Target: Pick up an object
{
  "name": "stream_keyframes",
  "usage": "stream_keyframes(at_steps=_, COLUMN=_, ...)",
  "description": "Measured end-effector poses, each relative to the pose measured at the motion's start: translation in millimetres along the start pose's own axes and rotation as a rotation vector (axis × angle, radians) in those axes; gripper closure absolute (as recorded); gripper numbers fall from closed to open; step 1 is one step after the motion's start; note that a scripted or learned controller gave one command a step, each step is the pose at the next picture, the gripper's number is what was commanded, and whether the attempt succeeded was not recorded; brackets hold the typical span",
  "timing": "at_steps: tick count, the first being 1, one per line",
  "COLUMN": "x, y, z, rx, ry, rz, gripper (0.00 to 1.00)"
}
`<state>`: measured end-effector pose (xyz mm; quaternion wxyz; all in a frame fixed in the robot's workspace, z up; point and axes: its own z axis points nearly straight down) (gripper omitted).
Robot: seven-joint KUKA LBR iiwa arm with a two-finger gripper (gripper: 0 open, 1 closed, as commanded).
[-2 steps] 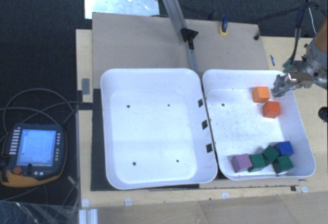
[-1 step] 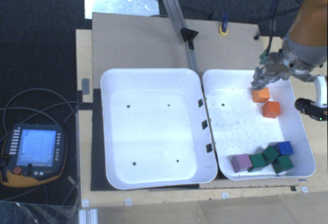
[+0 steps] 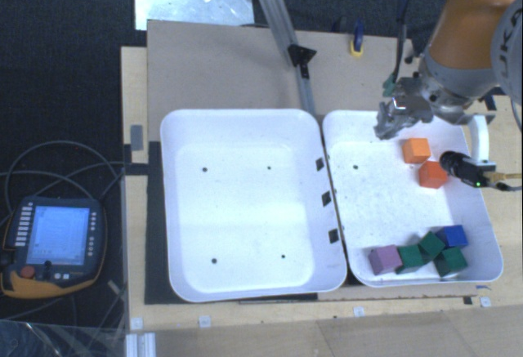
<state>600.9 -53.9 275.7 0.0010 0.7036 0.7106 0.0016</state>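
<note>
Tool (image 3: 391,122) over right bin (image 3: 359,208): orange (image 3: 416,150), purple (image 3: 382,259), green blocks (image 3: 411,255).

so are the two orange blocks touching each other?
Apart. The camera view shows a strip of white bin floor between the upper orange block and the lower orange block.

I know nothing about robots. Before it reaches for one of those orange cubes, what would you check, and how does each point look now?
1. Targets in sight: two orange cubes in the right bin: ok.
2. Cubes apart enough for fingers: they look almost touching: not ok.
3. Gripper above the chosen cube: it sits left of them, near the bin's far rim: not ok.
4. Gripper carrying nothing: cannot tell.
5. The pile of purple, green and blue blocks out of the way, at the near edge: ok.
</note>
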Motion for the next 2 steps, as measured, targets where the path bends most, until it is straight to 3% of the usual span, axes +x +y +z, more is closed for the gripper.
stream_keyframes(at_steps=2, x=119.1, y=22.8, z=14.0, rx=0.001, ry=0.001, rz=-0.001, gripper=1.0)
